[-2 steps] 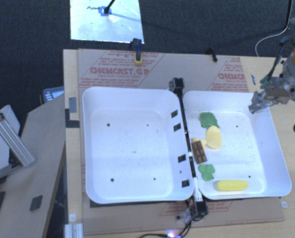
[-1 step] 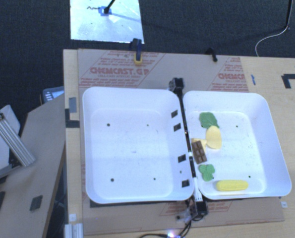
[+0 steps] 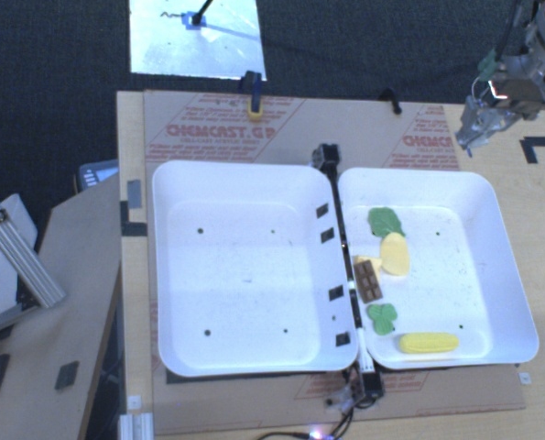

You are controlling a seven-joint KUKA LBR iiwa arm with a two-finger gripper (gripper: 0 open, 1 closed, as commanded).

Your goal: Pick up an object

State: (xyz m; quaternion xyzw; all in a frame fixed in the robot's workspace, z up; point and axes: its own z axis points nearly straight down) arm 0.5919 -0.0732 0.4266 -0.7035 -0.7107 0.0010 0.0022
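The right bin (image 3: 492, 236) holds several small items near its left wall. A green leafy piece (image 3: 385, 220) lies at the top, with a pale yellow piece (image 3: 395, 254) just below it. A brown chocolate bar (image 3: 368, 280) rests against the divider. Lower down sit a small green piece (image 3: 382, 316) and a yellow corn cob (image 3: 428, 342). My gripper (image 3: 478, 131) hangs at the upper right, above the bench behind the right bin's far rim, well away from all the items.
The left bin (image 3: 245, 264) stands beside the right one, joined by a black clipped divider (image 3: 341, 255). A shiny metal plate (image 3: 194, 26) lies at the back left. A metal rail (image 3: 11, 246) slants at the far left.
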